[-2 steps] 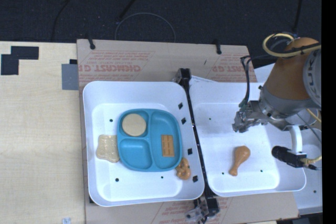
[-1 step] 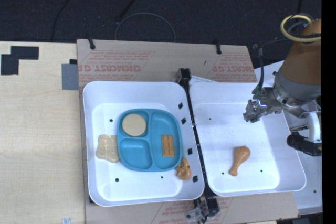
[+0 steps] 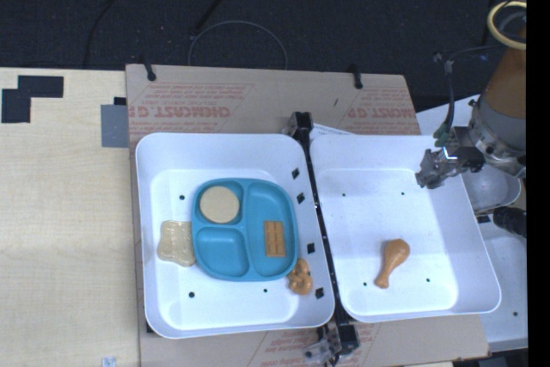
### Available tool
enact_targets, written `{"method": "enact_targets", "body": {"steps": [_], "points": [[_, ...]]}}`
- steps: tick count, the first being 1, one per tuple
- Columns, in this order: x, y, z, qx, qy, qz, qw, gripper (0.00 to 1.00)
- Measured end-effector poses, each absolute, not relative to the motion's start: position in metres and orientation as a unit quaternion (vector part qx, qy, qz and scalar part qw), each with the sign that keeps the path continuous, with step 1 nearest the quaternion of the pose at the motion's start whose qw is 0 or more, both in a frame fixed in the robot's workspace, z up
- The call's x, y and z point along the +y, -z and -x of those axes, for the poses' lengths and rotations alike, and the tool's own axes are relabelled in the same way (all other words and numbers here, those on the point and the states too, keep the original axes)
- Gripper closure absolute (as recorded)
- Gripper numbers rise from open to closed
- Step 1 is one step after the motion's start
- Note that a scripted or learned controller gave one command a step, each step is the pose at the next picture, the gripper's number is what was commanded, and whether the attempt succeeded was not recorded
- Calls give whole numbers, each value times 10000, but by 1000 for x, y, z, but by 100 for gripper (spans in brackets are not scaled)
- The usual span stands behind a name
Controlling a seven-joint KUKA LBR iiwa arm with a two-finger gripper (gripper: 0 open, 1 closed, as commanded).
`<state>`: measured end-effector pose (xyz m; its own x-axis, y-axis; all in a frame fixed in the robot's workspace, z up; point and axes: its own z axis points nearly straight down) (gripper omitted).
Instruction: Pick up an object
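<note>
Lying in the right bin (image 3: 481, 281), toward its front and roughly mid-width, flat on the white floor: one toy drumstick (image 3: 392, 261), tan-orange, showing a rounded meaty end pointing up-right and a thinner bone end slanting down-left, touching neither wall. Hovering over the far right corner of that same bin, well apart from the drumstick: the gripper (image 3: 434, 169), dark and small in the view, hanging off the grey arm (image 3: 503, 120) reaching in from the right, carrying nothing visible; whether clenched or released, not showing clearly enough to tell. Sitting in the left bin (image 3: 163, 157): one blue tray (image 3: 225, 258) with three compartments, holding one round tan disc (image 3: 218, 204) in the upper-left compartment and one small brown rectangular piece (image 3: 274, 238) in the right compartment. Resting just beside the tray's left edge, touching it: one pale beige lumpy piece (image 3: 176, 242). Lying by the tray's lower-right corner, near the divider between the bins: one golden-brown knobbly piece (image 3: 300, 277). Counting up: two bins side by side, one tray, five toy items in all, four on the left and one on the right. Lying under both bins: one sheet of cardboard (image 3: 258, 103).
</note>
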<state>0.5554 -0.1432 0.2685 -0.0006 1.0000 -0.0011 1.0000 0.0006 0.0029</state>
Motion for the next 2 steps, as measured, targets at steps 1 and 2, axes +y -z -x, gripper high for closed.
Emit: {"method": "enact_targets", "body": {"steps": [1,2], "points": [[-82,-259,-558,7088,2,-7054,-22,100],[-32,-250,-544,7082,14,-7060,-26,100]]}}
